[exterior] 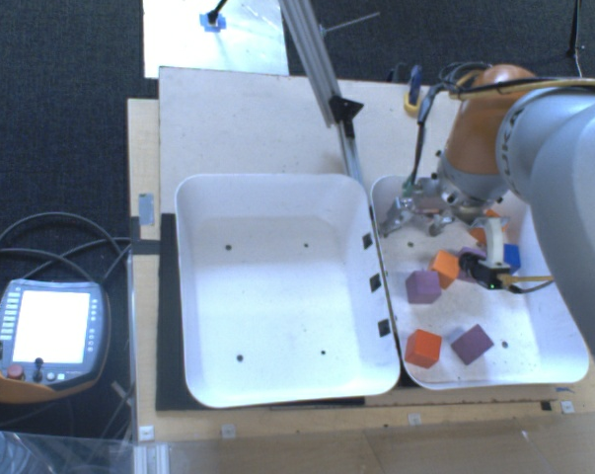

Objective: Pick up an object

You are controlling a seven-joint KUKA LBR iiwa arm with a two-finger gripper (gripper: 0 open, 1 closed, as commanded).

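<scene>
My gripper (pixel 415 217) hangs over the far left part of the right bin (pixel 549 349). Its two metal fingers stand apart, open, with nothing between them. Below it in the bin lie a purple cube (pixel 423 286) and an orange cube (pixel 445 266), side by side. Nearer the front edge sit another orange cube (pixel 424 348) and a second purple cube (pixel 472 343). A blue block (pixel 512 257) shows partly under the arm, at the bin's right side. The grey arm hides the bin's far right corner.
The left bin (pixel 277 182) is beside the right one, their rims meeting along a row of black clips (pixel 375 282). A slanted metal pole (pixel 312 52) rises behind the bins. A teach pendant (pixel 45 339) lies on the floor to the left.
</scene>
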